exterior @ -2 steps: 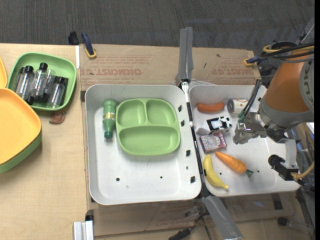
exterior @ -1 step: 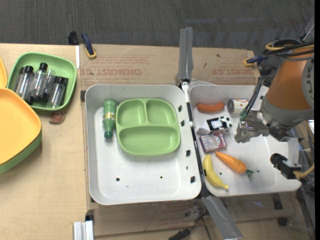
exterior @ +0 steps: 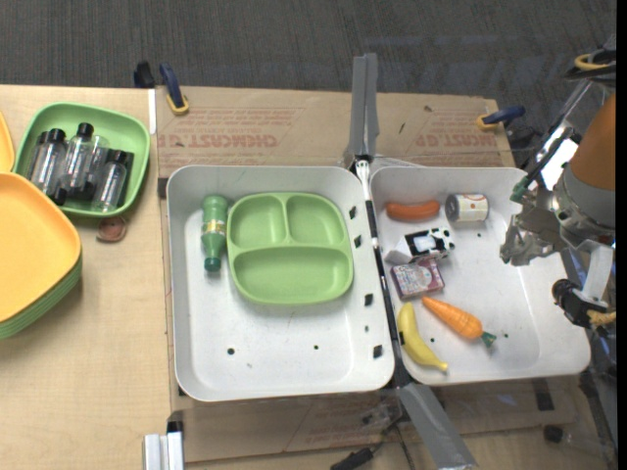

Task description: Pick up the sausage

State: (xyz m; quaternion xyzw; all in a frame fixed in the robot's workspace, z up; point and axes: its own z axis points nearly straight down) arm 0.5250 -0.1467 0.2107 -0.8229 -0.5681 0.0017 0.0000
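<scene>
The sausage [exterior: 412, 209], orange-red and lying flat, rests at the back left of the right bin [exterior: 519, 346]. My gripper [exterior: 524, 243] hangs over the right side of that bin, well to the right of the sausage and a little nearer the front. Nothing shows in its grasp. The arm's grey body and orange band stand at the view's right edge.
Right bin: a small can [exterior: 467, 208] beside the sausage, a black-and-white toy [exterior: 431, 243], a pink packet [exterior: 418, 278], a carrot [exterior: 456, 318], a banana [exterior: 416, 339]. Left bin: a green divided plate [exterior: 290, 247] and a green bottle [exterior: 214, 231]. On the bench's left stand orange plates [exterior: 34, 253] and a green tray of bottles [exterior: 83, 160].
</scene>
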